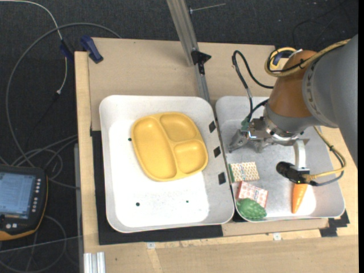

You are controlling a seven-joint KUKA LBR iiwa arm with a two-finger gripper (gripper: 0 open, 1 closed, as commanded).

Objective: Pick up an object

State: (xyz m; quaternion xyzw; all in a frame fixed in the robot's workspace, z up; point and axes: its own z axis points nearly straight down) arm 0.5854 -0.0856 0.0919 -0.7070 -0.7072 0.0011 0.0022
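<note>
Carrot [298, 197]: orange, tapered, lying in rt bin [330, 209] near front edge

Bench [148, 67] w/ 2 white bins [114, 152].

Left of my work area: yellow divided plate [169, 145] in the left bin [114, 152]; blue clamp [91, 49] at the surface's [142, 67] far-left corner; tablet [20, 201] beyond the left edge.
</note>
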